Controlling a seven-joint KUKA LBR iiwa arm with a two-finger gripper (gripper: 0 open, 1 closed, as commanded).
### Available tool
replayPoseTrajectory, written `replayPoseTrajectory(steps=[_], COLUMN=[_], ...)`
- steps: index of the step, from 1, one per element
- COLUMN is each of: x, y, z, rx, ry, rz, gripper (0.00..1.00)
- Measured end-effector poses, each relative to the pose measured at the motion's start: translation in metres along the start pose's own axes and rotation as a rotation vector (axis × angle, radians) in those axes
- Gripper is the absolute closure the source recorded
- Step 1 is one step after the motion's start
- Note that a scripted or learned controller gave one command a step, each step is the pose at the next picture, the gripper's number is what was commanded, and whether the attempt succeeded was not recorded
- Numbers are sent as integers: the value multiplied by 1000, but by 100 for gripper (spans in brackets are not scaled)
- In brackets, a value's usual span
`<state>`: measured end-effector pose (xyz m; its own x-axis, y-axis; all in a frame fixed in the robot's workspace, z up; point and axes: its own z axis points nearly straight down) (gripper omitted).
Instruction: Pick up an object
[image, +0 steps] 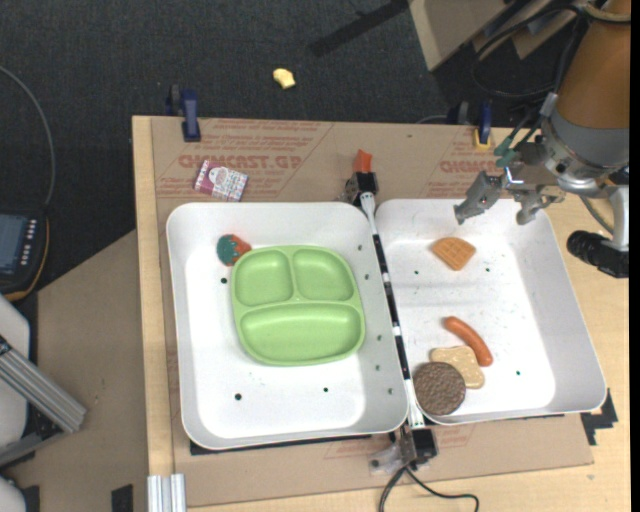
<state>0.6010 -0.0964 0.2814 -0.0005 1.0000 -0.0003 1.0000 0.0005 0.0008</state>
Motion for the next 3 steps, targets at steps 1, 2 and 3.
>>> replayPoseTrajectory(steps=[1, 2, 3], x=[-8, -36, -19], y=[36, 41, 66], z=[79, 204, 196], rx=[3, 10, -3], ry=[0, 1, 0], rz=[-1, 2, -2], gripper=[0, 0, 0])
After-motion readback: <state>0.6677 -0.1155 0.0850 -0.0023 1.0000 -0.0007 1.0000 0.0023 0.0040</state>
